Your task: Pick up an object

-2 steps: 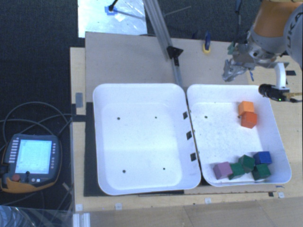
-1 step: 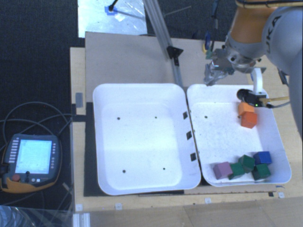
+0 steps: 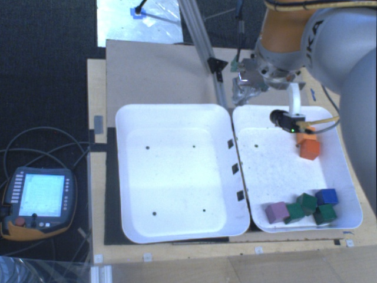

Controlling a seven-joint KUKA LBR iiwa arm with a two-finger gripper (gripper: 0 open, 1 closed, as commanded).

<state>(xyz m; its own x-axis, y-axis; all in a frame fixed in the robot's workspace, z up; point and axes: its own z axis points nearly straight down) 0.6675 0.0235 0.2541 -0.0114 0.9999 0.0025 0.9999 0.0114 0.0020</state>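
Colours on the bench

Two white bins (image 3: pixel 177 114), the left speckled with a few dark dots. In the right bin (image 3: pixel 341 158): an orange block (image 3: pixel 309 148), a pink block (image 3: pixel 275 211), a blue block (image 3: pixel 327 196), two green blocks (image 3: pixel 306 204). The arm (image 3: pixel 341 34) is grey with an orange band (image 3: pixel 285 16). The pendant (image 3: pixel 39 202) is grey and yellow-edged, its screen pale.

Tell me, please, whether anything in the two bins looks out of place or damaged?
Nothing stands out. The orange block sits apart in the right bin, with the other blocks huddled in its near corner; nothing looks broken.
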